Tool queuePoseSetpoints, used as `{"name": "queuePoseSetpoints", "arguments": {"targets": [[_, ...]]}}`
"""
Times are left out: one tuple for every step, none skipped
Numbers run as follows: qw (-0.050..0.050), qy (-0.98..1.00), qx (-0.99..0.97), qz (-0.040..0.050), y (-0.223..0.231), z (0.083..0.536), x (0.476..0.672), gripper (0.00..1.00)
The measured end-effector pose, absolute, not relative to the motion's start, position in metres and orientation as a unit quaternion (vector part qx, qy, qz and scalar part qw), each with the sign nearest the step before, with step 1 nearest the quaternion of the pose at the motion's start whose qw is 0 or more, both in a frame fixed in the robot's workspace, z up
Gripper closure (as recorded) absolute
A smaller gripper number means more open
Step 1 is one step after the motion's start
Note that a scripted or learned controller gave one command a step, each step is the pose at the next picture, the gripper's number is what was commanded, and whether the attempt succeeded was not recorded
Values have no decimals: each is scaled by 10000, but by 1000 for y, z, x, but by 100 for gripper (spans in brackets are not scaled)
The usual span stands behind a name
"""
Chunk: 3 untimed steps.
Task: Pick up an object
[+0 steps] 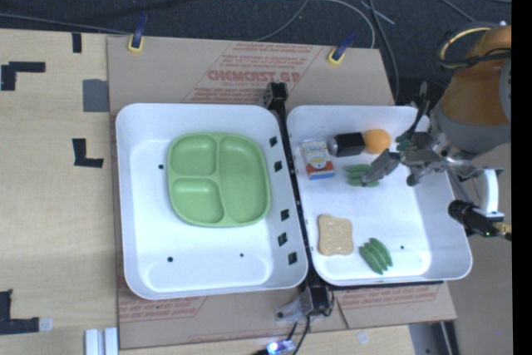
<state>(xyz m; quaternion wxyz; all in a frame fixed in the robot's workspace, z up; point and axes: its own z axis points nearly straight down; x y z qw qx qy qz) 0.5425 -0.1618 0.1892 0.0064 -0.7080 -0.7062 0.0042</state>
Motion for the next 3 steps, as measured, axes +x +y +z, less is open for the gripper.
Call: {"name": "queuePoseSetpoints", "arguments": {"targets": [[9, -7076, -7066, 4, -161, 196, 546, 0], [20, -7074, -7068, 21, -166, 141, 553, 0], [10, -7076, -7066, 16, -166, 87, 552, 0]]}}
